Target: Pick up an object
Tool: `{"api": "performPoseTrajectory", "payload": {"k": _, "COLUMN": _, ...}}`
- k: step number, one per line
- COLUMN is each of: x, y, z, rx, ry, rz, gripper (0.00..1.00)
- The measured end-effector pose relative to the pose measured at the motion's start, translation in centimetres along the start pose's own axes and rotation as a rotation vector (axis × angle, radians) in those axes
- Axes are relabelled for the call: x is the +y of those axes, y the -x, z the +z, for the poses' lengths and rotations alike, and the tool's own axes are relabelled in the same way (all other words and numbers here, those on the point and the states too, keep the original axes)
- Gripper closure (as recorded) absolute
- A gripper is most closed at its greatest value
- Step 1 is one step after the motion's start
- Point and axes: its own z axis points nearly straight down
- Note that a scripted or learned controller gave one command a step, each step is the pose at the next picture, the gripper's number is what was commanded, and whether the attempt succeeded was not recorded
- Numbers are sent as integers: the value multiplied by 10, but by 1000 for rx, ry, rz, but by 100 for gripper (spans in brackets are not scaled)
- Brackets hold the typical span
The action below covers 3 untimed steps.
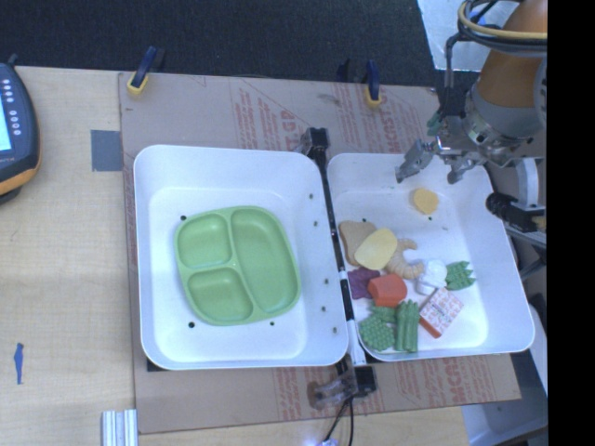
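Observation:
My gripper (434, 170) hangs over the back of the right bin (502, 342), its two fingers spread open with nothing between them. Just below it lies a small round yellow piece (426, 201), apart from the fingertips. Further forward in the same bin sits a pile of toy food: a yellow oval piece (376, 248) on a tan slab (352, 236), a red piece (388, 290), green beans (407, 326), a green waffle-like piece (377, 330), a small green tree-like piece (459, 274) and a red-and-white packet (441, 312).
The left bin (158, 333) holds a green three-compartment plate (237, 265). Clamps sit at the cardboard's back edge, yellow (141, 74) and blue (372, 86). A handheld pendant (13, 130) lies at the far left of the bench.

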Motion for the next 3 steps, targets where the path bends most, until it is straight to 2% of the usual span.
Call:
{"api": "performPoseTrajectory", "payload": {"k": 1, "x": 7, "y": 73, "z": 116, "rx": -1, "ry": -11, "rz": 5, "gripper": 0}}
{"api": "performPoseTrajectory", "payload": {"k": 2, "x": 11, "y": 71, "z": 97, "rx": -2, "ry": 0, "rz": 0, "gripper": 100}}
{"api": "performPoseTrajectory", "payload": {"k": 3, "x": -24, "y": 48, "z": 23, "rx": 1, "ry": 5, "rz": 3, "gripper": 100}}
